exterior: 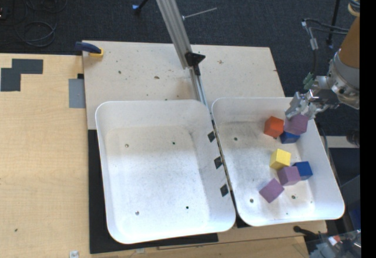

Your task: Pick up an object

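My gripper hangs over the right bin near its far right rim. It is shut on a purple block, which sits between the fingertips. Right beside that block are an orange cube on its left and a blue block partly hidden below it. Further toward the front of the same bin lie a yellow cube, another blue cube and two more purple blocks.
The left bin lies next to the right one, with black clips along the shared rim. A slanted aluminium post rises behind the bins. A blue and yellow clamp lies at the bench's far left corner.
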Tool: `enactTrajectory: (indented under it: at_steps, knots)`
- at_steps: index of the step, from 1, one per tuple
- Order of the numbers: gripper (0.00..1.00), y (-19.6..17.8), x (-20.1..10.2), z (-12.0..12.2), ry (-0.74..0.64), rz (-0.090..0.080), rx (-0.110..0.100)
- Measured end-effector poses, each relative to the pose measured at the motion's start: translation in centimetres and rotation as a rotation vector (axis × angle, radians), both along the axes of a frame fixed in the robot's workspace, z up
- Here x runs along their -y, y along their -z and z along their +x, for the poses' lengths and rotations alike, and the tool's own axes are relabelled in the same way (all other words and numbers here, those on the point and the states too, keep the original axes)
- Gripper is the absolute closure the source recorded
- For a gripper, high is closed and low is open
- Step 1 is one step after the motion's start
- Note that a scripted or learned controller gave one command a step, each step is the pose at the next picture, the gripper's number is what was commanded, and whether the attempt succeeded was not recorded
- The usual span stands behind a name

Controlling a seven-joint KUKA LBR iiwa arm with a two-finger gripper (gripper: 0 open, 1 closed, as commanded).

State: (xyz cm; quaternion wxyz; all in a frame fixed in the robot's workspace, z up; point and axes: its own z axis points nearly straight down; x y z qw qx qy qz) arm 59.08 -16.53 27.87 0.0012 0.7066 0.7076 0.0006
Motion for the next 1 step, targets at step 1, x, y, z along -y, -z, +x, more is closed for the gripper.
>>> enactTrajectory:
  at_steps: [1]
  knots:
    - [1.00, -0.11, -5.26, -0.26, -0.003, 0.003, -0.006]
